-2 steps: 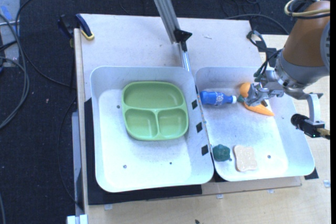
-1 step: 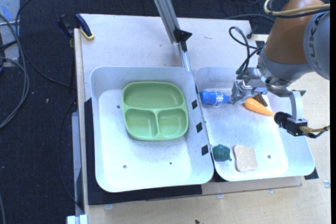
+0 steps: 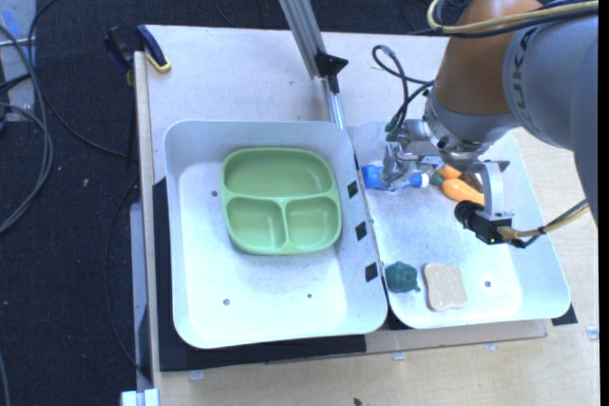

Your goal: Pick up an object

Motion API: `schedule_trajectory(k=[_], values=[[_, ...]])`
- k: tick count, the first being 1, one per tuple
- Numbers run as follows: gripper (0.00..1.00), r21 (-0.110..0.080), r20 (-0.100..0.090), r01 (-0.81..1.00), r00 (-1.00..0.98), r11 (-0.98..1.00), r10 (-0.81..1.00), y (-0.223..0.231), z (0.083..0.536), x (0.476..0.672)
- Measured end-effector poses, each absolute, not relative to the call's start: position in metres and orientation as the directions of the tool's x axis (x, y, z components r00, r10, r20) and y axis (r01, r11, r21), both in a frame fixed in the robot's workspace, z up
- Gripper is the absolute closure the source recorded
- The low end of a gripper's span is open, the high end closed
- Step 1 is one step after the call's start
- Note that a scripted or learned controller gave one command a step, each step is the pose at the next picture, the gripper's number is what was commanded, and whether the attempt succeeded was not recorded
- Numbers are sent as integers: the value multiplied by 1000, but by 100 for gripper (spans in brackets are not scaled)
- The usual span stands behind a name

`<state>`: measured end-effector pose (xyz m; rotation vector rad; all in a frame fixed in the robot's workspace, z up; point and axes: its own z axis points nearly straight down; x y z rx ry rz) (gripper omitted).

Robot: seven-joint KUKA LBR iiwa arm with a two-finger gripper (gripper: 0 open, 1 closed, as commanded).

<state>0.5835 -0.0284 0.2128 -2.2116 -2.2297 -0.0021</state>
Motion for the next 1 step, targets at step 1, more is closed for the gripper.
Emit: schedule_trajectory(k=[1], values=[[100,0,2,1000,-8,8,1000,20,214,583]])
